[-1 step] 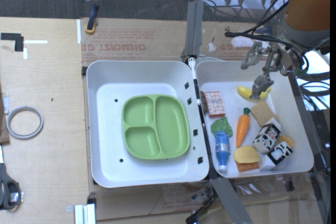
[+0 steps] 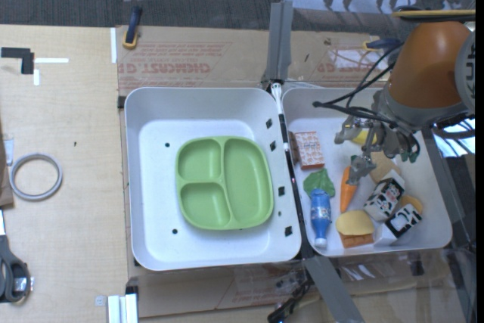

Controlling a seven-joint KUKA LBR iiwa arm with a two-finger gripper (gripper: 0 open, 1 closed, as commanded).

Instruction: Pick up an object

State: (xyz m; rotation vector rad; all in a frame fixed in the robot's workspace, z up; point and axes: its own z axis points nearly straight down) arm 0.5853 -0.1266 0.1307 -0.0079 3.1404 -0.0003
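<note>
Where the bench runs nearest my camera, I see the front lips of two white bins side by side. Inside the right bin (image 2: 435, 238), closest to me, a toy sandwich (image 2: 355, 228) lies beside a blue bottle (image 2: 320, 214), which points along the bin's left wall. Just right of the sandwich sit two black-and-white cow-patterned blocks (image 2: 392, 206), one touching the other. Slightly farther back, an orange carrot (image 2: 347, 191) stands on a slant, with a green leafy piece (image 2: 320, 182) just to its left. Beyond that lies a small brown-red packet (image 2: 308, 148).

My gripper (image 2: 368, 161) hangs over the carrot's upper end, and I see nothing clamped in it; whether the jaws are apart or together, I cannot tell from this angle. Something yellow (image 2: 371, 137) shows beside the wrist hardware. Above it rises the arm's orange band (image 2: 426, 64), with black cables trailing off to the left.

Over in the left bin (image 2: 144, 163), a green divided plate (image 2: 224, 182) lies near the middle. On the wooden bench at far left rests a grey ring of tape (image 2: 34, 176).
</note>
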